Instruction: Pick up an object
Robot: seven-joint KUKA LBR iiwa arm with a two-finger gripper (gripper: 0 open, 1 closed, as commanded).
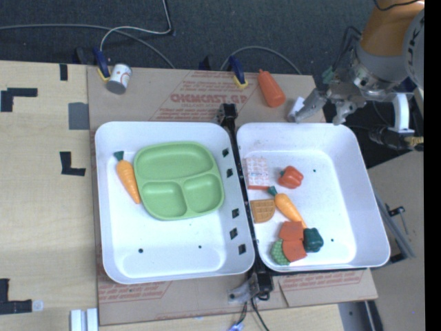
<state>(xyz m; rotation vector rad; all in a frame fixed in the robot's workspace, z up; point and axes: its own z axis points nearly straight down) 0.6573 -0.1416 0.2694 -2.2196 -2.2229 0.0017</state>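
Observation:
My gripper (pixel 322 109) hangs above the far rim of the right bin (pixel 358 185), its two fingers spread open with nothing between them. Below it in that bin lie a red pepper (pixel 291 177), a carrot (pixel 288 207), a tan waffle piece (pixel 262 210), a pink-and-white packet (pixel 257 169), a red block (pixel 292 240), a dark green piece (pixel 313 239) and a green leafy piece (pixel 278 253). The left bin (pixel 110 240) holds a green divided plate (pixel 180 180) with a second carrot (pixel 127 176) beside it.
An orange toy (pixel 271 88) lies on the cardboard behind the bins, left of the gripper. A small white cylinder (pixel 119 76) sits at the back left. Cables run across the back, and clips sit along the seam between the bins.

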